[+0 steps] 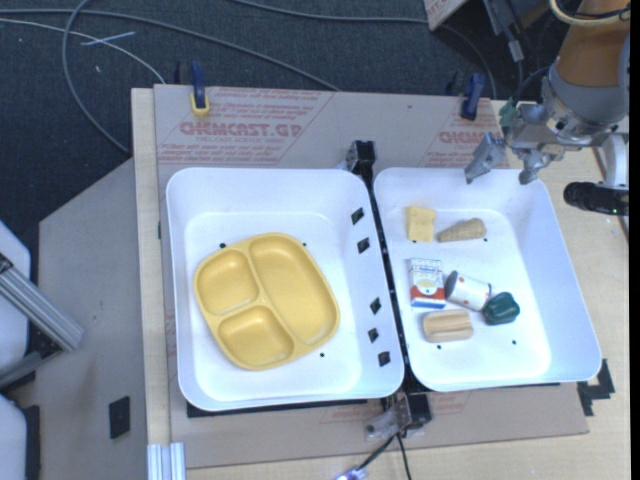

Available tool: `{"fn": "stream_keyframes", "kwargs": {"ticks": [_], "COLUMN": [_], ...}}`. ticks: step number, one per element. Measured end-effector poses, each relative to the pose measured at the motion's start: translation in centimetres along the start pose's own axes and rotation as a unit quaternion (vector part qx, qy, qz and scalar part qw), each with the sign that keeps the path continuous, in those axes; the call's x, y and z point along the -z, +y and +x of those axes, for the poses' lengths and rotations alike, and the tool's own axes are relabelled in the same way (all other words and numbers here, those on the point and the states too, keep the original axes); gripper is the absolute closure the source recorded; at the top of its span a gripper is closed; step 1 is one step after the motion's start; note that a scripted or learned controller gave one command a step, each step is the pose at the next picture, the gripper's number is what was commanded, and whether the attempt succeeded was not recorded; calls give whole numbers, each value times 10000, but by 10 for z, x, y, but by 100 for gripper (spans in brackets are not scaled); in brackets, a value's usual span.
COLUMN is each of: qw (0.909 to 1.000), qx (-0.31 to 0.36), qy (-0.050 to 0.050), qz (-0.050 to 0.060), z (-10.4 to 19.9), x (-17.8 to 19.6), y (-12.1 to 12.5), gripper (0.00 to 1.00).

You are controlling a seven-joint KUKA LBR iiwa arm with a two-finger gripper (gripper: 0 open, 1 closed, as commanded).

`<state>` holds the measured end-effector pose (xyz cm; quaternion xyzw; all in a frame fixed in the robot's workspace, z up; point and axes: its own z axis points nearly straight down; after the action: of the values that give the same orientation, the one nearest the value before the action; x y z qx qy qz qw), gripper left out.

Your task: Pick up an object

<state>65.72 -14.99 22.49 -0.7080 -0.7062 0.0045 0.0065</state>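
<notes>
Found the gripper (503,168) over the far rim of the right bin (565,298), spread wide and holding nothing. Judged the step in hand to be the approach, with no pick begun.

Counted six candidates in that bin, all lying nearer the camera than the gripper. Noted a yellow block (421,223) just beside a tan wedge (462,231) toward the far side. Noted lower down a small carton (427,280), touching or nearly touching a white cylinder (467,289), with a dark green piece (500,309) against the cylinder's other end and a tan roll (446,326) just below them. Saw in the left bin (185,268) a yellow divided plate (265,300), well apart from the gripper.

Could not tell from the slanted view how high above the surface (300,118) the gripper hung; probably well clear of the rim.

Reckoned the next move called for travel inward over the right bin, a descent onto one piece, and a squeeze. Thought the block or the wedge the nearest and least crowded choice. Expected the lower cluster to risk nudging a neighbour.
</notes>
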Motion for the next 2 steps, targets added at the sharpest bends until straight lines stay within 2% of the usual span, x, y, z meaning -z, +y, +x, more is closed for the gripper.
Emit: {"fn": "stream_keyframes", "kwargs": {"ticks": [1, 2], "qw": [10000, 10000], "qx": [14, 15], "qy": [-13, -11], "qz": [-75, -64], "z": [0, 1], "x": [10, -31], "y": [3, 5], "gripper": [0, 0]}}
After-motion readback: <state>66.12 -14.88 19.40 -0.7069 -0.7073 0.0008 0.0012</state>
